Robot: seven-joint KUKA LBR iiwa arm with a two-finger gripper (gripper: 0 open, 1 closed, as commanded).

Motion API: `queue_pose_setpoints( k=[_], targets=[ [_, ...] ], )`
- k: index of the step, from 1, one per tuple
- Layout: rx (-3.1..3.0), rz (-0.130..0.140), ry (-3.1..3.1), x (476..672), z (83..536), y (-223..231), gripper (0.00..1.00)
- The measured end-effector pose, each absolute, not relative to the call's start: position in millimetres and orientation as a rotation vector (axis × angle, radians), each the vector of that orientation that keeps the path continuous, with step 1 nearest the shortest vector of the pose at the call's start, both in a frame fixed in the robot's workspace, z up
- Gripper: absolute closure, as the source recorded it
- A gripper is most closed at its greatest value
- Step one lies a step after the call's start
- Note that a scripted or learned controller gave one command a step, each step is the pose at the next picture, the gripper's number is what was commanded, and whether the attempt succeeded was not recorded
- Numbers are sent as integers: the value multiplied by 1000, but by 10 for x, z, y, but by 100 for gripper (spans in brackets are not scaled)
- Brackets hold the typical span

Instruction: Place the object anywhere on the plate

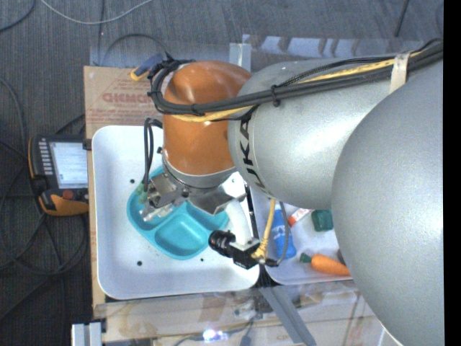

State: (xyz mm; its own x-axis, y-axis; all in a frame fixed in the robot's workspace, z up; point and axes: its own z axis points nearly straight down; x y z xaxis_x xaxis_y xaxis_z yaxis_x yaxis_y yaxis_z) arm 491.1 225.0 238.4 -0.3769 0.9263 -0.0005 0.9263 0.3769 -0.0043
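Bins side by side on a bench, arm above the left one.
We see the gripper (155, 202) over the blue plate (184, 238) in the left bin (115, 265); a carrot (328, 265) lies in the right bin (302, 274). Beyond, a cardboard sheet (115, 96) reads "CHEMC…"; dark carpet behind.

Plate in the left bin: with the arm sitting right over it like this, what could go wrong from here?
1. The gripper is low over the blue plate, and no object is visible between its fingers, so the try may end with nothing placed.
2. The plate is divided, and the gripper sits near its left rim; a released item could land on the rim and roll into the left bin.
3. The cables hang close to the plate and might drag it.
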Motion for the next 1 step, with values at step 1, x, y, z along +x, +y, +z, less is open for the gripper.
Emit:
queue_pose_setpoints(
  k=[1],
  targets=[
    [-1684,-22,-2662,4880,913,2238,100]
  ],
)
